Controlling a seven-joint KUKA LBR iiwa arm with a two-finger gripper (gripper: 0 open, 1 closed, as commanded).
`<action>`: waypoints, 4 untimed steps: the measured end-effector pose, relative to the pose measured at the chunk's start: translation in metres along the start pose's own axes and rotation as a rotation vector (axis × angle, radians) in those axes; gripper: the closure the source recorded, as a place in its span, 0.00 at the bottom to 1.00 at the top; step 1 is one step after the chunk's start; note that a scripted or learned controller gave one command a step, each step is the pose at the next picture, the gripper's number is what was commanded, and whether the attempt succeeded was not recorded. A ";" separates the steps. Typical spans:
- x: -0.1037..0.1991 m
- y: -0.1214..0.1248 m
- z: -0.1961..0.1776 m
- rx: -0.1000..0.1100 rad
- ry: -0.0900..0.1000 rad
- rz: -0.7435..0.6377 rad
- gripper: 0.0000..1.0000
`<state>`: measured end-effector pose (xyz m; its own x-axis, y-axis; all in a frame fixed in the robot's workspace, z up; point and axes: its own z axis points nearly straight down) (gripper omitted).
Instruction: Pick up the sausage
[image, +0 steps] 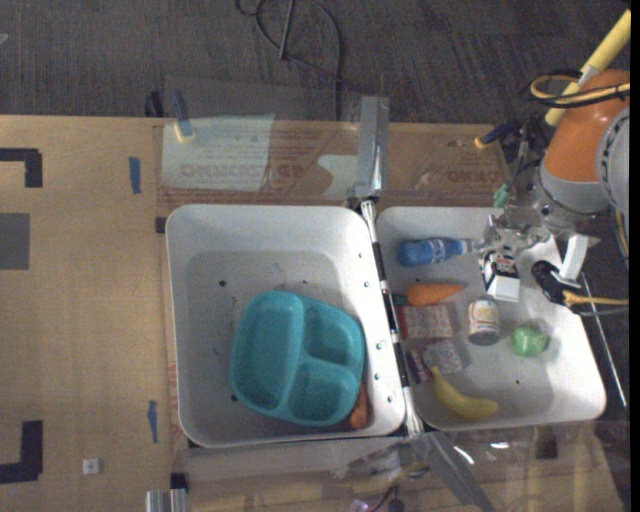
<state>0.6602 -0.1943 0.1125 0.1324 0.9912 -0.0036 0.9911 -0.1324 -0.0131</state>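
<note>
A small orange-red piece that looks like the sausage (358, 412) lies in the left bin (200, 250). It is at the front right corner, tucked against the edge of a teal divided plate (298, 357) and partly hidden by it. My gripper (502, 274) hangs over the back of the right bin (580, 390), far from the sausage. It is just right of a blue bottle (430, 250) and above a small can (484, 321). Nothing shows between the gripper and the sausage but the bin walls.
The right bin also holds an orange carrot-like piece (435, 293), flat packets (428, 322), a green item (531, 340) and a banana (463, 398). A metal divider (385, 300) runs between the bins. Cables (565, 290) trail at the arm's right.
</note>
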 end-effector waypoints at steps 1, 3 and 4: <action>-0.021 0.009 -0.115 -0.009 0.003 0.035 1.00; -0.021 -0.009 -0.101 -0.008 0.003 0.233 1.00; -0.022 -0.022 0.019 -0.008 0.004 0.132 1.00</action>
<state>0.6350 -0.2131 0.0942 0.2617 0.9651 -0.0004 0.9651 -0.2617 -0.0044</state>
